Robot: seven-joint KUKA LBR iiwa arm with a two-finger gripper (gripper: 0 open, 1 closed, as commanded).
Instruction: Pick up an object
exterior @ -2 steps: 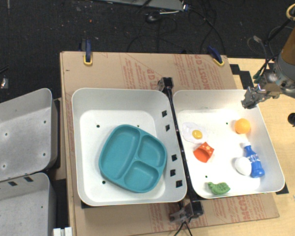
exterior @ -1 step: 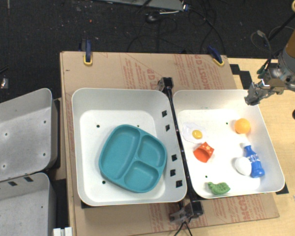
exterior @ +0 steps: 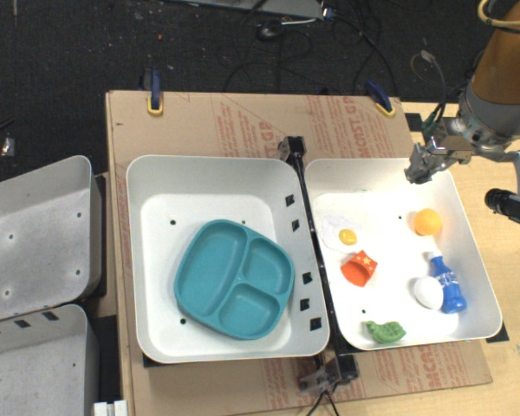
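Note:
In the right bin (exterior: pixel 364 187) lie an orange ball (exterior: pixel 427 222), a red-orange cup-like piece (exterior: pixel 359 269), a fried-egg toy (exterior: pixel 341 233), a white egg (exterior: pixel 428 292), a blue bottle-shaped toy (exterior: pixel 446 284) and a green piece (exterior: pixel 385 330). My gripper (exterior: pixel 420 168) hangs over the bin's far right corner, above and behind the orange ball, apart from every object. Nothing shows between its tips.
The left bin (exterior: pixel 156 189) holds a teal divided plate (exterior: pixel 234 277). A black divider (exterior: pixel 305 224) runs between the bins. Both bins rest on a cardboard sheet (exterior: pixel 225 120) clamped at the back. White panels (exterior: pixel 35 232) lie at the far left.

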